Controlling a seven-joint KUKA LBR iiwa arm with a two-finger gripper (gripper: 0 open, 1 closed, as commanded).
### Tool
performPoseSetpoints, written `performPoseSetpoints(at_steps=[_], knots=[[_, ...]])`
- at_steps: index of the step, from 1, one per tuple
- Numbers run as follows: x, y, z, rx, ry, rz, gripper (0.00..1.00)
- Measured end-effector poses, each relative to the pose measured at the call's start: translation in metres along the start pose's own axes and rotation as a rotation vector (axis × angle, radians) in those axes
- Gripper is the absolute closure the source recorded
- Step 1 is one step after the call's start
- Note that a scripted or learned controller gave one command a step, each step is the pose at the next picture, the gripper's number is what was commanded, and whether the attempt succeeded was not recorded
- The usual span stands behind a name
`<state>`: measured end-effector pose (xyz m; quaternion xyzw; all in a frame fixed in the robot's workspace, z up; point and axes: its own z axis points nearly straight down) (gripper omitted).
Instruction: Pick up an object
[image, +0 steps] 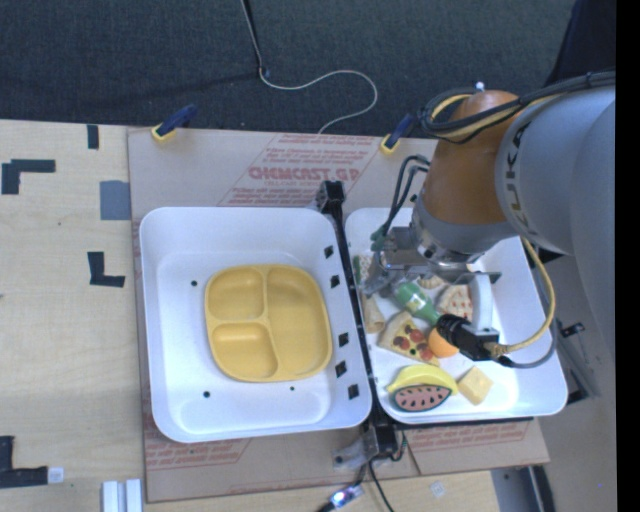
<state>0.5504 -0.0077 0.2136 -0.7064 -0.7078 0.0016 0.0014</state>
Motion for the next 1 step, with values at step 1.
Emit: performPoseSetpoints(at_steps=[1], knots=[[0.0010,0.0008,-0.0208,-0.004,0.001,0.000,1.00]])
